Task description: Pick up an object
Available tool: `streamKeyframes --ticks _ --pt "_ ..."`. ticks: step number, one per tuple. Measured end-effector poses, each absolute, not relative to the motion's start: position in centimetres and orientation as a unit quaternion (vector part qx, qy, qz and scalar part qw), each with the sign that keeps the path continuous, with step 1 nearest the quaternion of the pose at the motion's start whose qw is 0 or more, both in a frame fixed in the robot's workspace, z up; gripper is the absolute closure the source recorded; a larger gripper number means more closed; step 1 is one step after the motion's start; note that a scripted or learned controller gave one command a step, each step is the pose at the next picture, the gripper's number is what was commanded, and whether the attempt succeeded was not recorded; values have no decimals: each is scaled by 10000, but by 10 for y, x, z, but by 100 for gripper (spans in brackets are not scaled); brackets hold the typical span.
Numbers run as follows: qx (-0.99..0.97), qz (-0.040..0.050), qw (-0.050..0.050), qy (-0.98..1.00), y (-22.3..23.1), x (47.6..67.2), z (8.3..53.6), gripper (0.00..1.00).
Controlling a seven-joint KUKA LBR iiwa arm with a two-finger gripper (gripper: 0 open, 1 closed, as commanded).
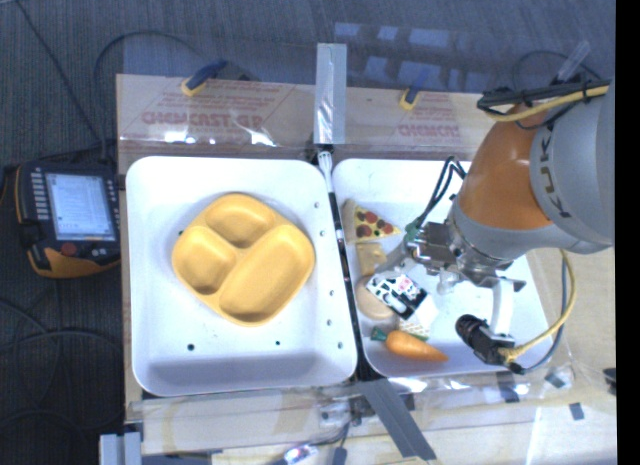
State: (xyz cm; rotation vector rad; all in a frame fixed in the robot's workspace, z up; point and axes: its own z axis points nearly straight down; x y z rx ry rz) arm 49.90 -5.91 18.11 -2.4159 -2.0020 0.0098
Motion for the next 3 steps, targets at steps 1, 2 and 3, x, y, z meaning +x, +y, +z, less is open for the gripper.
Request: streamKeyframes --ticks 1,2,3 --pt "-7803 34 27 -6254 -11 492 180 0" --pt "-7801 63 54 -6256 -12 492 185 100" --pt "-6951 29 11 -7189 29 485 219 100"
